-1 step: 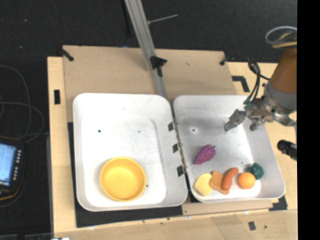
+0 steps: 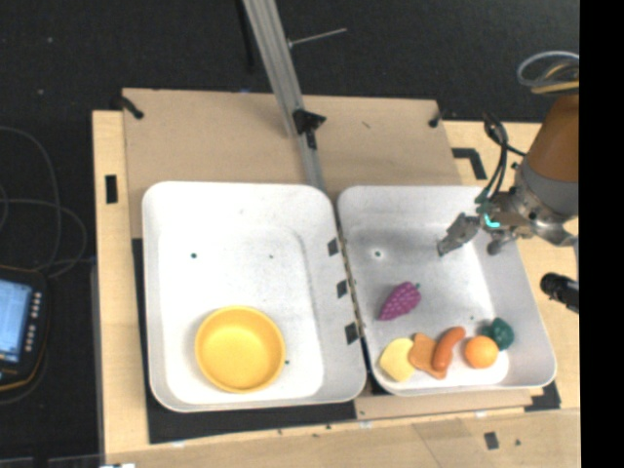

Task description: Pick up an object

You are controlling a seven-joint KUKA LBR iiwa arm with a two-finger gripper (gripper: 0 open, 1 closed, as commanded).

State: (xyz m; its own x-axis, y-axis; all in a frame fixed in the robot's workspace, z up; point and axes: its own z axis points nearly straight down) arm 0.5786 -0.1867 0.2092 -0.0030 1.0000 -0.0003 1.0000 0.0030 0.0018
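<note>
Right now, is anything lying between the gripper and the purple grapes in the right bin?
Nothing visible. The gripper is above bare bin floor, and the purple grapes lie apart from the other toys.

An orange band wraps the arm above a grey wrist. Dark cables loop beside it, and the gripper shows grey metal fingers (a teal spot glows just behind them).

Right bin: upper half bare, open approach. Toys crowd lower edge: purple grapes mid, yellow piece, orange sausage, orange ball, green item tight together. Left bin: yellow bowl lower left, rest free.
</note>
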